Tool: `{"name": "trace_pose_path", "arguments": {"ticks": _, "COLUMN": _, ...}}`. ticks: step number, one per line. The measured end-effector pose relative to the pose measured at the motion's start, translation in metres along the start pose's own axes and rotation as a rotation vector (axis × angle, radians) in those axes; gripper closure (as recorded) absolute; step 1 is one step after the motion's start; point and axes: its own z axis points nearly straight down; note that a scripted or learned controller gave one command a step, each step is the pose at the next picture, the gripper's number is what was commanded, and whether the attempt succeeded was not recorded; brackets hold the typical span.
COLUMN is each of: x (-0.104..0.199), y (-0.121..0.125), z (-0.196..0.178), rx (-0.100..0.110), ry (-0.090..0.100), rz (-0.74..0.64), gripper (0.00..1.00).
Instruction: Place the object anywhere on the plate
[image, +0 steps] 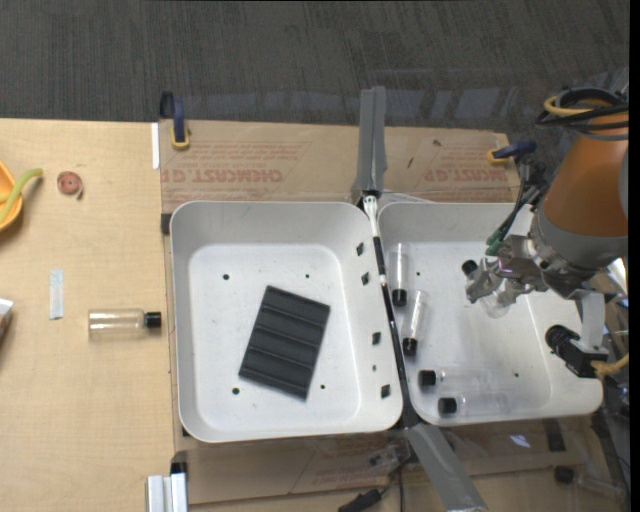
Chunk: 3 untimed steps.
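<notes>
A black ridged plate (286, 341) lies flat and slightly turned in the left bin (200, 400). Several clear vials with black caps lie in the right bin (530, 400): one vial (397, 272) and another vial (411, 318) rest along its left wall, and more vials (465, 392) lie near its front edge. My gripper (495, 287) hangs over the middle of the right bin, under the orange band of the arm (590, 190). It is far to the right of the plate. Something pale and glassy shows at its tip, too blurred to name.
On the wooden bench left of the bins lie a clear vial (122, 321), a white strip (56, 295), a small red disc (68, 182) and a yellow object (8, 200) at the edge. Cardboard (260, 165) lines the bench behind the bins. A metal divider (372, 140) stands between them.
</notes>
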Motion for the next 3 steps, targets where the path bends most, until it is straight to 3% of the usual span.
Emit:
{"name": "trace_pose_path", "arguments": {"ticks": 1, "x": 0.095, "y": 0.044, "z": 0.013, "rx": 0.002, "ry": -0.001, "rz": -0.020, "gripper": 1.00}}
{"name": "trace_pose_path", "arguments": {"ticks": 2, "x": 0.169, "y": 0.038, "z": 0.013, "rx": 0.001, "ry": -0.001, "rz": -0.153, "gripper": 1.00}}
{"name": "trace_pose_path", "arguments": {"ticks": 3, "x": 0.223, "y": -0.048, "z": 0.009, "rx": 0.002, "ry": -0.001, "rz": -0.280, "gripper": 1.00}}
